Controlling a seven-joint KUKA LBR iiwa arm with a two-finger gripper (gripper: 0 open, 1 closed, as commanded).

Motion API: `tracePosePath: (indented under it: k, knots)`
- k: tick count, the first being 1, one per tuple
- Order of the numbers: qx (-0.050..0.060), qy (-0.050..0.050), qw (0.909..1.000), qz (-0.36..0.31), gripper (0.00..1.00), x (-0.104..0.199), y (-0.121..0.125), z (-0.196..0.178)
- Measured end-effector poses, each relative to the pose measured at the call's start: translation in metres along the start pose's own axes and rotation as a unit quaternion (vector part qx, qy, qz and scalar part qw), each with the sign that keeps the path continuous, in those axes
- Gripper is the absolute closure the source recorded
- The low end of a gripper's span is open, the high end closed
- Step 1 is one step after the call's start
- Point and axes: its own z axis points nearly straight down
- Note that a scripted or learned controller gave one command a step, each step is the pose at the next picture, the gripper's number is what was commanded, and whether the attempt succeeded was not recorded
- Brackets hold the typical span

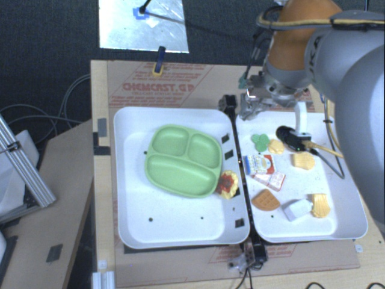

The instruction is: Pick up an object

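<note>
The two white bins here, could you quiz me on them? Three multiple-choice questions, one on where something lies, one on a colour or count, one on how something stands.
1. Where does the green plate lie?
A. left bin
B. right bin
C. on the cardboard

2. How many compartments has that plate?
A. two
B. three
C. five

3. How does the red and yellow toy stand to the plate?
A. inside a compartment
B. far away in the other bin
C. against the plate's right rim

Answers: 1 A, the plate sits within the left bin's walls. 2 B, one long section and two smaller ones show. 3 C, the toy lies at the rim beside the divider.
</note>
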Motion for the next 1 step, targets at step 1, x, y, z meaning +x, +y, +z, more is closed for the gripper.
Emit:
tracePosePath:
  k: [1]
  knots:
    - [0.000,0.000,1.0000,0.000,1.00,0.0001,-0.0008,-0.0008]
